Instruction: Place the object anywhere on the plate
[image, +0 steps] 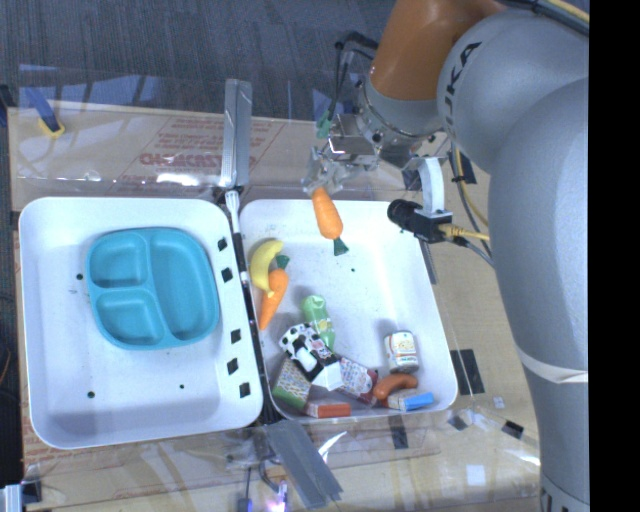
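Leftmost, the blue plate (152, 285) with three compartments lies in the middle of the left bin (60, 400). Reversed red print on the sheet beyond the bins cannot be read. In the right bin (385, 285), a banana (262, 262) and a second carrot (272, 297) rest by the left wall. At the far edge, the gripper (322, 190) pinches a carrot (327, 214), hanging green tip down. "KUKA" runs along the arm (520, 120).
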